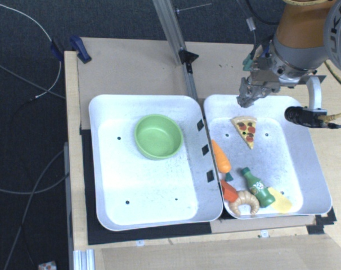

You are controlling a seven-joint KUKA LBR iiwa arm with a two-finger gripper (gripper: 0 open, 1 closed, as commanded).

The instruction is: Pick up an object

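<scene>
1. The arm (305, 21) reaches in from the far right, its orange band above the wrist, and the gripper (247, 99) hangs over the far edge of the right bin (305, 167).
2. Whether the gripper is open or closed cannot be told from this angle; nothing shows between its tips.
3. A pizza slice (245, 130) lies in the right bin just near of the gripper.
4. A carrot (220, 157) rests along that bin's left wall.
5. At the near left corner sit a green bottle (258, 188), a croissant (244, 201), a red piece (229, 191) and a yellow piece (282, 202), bunched together.
6. The left bin (108, 196) holds a green bowl (158, 136), upright, towards its far side.
</scene>
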